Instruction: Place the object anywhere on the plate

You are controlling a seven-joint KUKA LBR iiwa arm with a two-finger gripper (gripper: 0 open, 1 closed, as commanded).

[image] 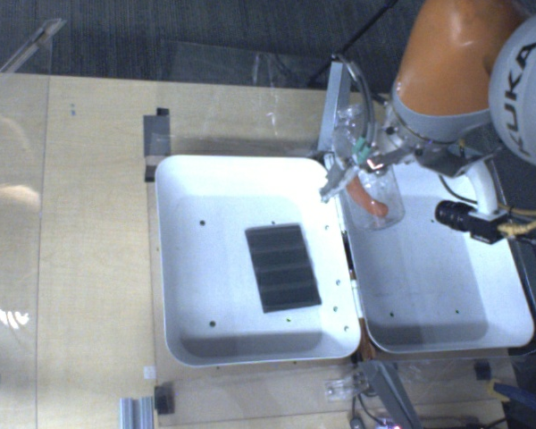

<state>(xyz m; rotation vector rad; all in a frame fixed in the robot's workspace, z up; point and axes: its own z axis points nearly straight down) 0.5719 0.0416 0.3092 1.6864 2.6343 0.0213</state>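
While a small orange-red object (373, 204) sits pinched between the translucent fingers of the gripper (368, 195) at upper right of centre, the dark ribbed plate (282, 267) lies in the left bin (183, 239), and "KUKA" marks the grey arm (518, 88).

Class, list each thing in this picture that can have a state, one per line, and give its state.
Dark grey ribbed rectangular plate: lying flat in the left white bin, nothing on it.
Orange-red elongated object: at the gripper, over the right white bin, not on the plate.
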